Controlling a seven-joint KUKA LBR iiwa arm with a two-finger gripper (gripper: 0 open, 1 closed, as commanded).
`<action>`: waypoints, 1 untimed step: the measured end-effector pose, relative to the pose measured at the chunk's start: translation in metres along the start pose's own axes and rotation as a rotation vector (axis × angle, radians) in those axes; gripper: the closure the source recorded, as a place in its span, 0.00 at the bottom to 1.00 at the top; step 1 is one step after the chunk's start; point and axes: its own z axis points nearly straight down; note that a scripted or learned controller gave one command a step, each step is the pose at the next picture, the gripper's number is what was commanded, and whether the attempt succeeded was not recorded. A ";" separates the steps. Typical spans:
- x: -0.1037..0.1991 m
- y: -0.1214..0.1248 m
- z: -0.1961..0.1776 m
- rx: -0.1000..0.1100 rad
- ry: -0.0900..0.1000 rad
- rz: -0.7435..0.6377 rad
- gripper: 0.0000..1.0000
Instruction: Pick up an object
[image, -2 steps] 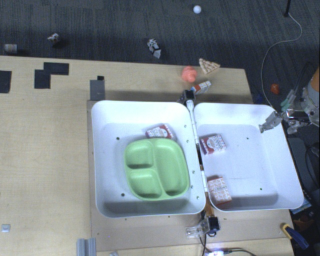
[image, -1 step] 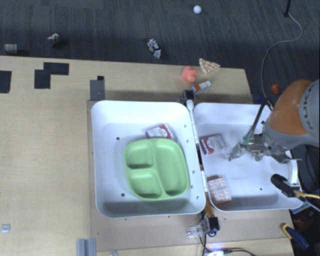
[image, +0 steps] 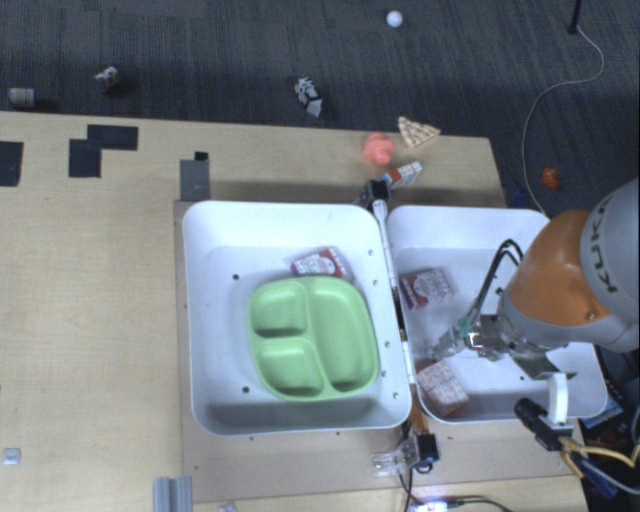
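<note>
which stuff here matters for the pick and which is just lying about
Job things:
gripper, low in the right bin
packet just below it
packet at that bin's top left
green tray in the left bin
packet above the tray

Lying about:
pink ball, wedge and tube on the bench beyond the bins
white ball on the floor

even overhead light, soft picture

both white bins (image: 200, 300) glare bright and nearly washed out, soft shadows pool under the green tray (image: 312, 335), floor at the top sits dim, fine detail smeared and grainy throughout.
</note>
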 end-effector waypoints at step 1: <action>-0.020 0.060 0.001 0.001 0.000 -0.001 0.00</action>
